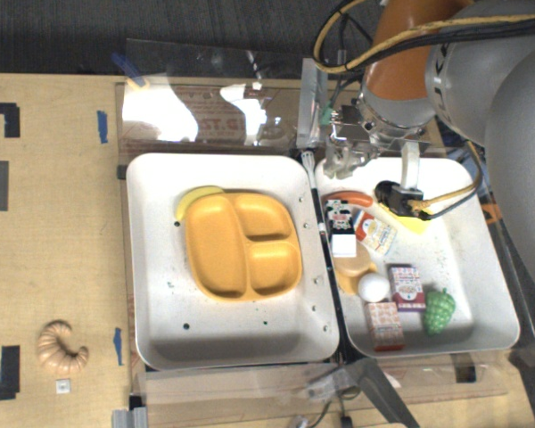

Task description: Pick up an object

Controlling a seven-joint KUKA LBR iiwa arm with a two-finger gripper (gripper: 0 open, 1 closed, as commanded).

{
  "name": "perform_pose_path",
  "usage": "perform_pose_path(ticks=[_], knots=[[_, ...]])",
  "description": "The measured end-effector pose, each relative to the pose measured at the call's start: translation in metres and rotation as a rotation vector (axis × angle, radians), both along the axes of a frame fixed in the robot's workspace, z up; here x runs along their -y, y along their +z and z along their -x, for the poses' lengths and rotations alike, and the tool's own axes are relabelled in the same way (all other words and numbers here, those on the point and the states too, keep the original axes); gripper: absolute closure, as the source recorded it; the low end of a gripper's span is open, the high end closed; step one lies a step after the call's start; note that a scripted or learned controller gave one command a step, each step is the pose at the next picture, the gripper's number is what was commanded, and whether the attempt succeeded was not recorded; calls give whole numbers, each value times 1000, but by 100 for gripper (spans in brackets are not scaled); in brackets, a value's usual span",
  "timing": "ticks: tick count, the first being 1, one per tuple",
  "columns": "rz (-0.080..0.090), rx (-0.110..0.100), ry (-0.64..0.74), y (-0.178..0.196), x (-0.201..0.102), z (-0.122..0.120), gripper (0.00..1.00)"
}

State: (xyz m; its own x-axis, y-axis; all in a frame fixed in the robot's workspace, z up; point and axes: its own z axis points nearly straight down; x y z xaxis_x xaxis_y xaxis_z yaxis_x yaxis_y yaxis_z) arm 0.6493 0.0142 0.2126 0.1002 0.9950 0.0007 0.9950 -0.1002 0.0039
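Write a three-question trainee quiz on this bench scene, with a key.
1. True or false: the yellow divided tray lies in the right bin.
2. Which sits nearest the right bin's front right corner?
A. green toy
B. white ball
C. croissant
3. Fill in: the croissant lies on the ____, outside both bins.

Key:
1. False; it lies in the left bin.
2. A.
3. Bench.
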Motion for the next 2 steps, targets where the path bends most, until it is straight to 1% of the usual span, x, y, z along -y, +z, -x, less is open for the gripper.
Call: perform_pose_path(ticks=[1, 2], knots=[[0, 2, -186, 59, 32, -18, 100], [0, 1, -472, 126, 84, -18, 100]])
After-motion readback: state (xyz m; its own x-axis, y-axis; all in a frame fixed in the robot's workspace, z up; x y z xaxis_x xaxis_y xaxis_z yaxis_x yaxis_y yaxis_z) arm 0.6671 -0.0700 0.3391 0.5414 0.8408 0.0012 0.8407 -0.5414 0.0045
